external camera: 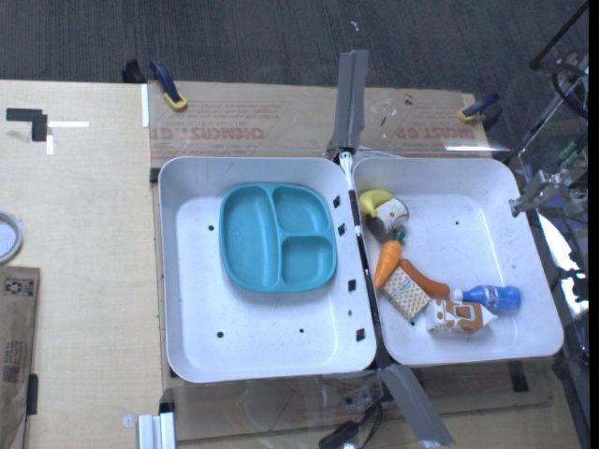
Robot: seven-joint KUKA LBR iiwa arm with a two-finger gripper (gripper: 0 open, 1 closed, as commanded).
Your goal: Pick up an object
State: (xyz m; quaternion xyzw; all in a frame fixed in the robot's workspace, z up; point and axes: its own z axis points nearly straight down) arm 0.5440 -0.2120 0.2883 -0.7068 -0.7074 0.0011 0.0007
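Observation:
The right bin holds a cluster of small items along its left and front sides. A yellow banana-like piece lies next to a round grey-and-brown item. Below them lie an orange carrot, a reddish sausage and a speckled cracker block. A blue bottle lies on its side, touching a small orange-and-white carton. A teal divided plate rests in the left bin.
A grey bar runs from the back down to the seam between the bins. Blue and yellow clamps hold the cardboard sheet at the back. Metal frame parts and cables crowd the right bin's right side.

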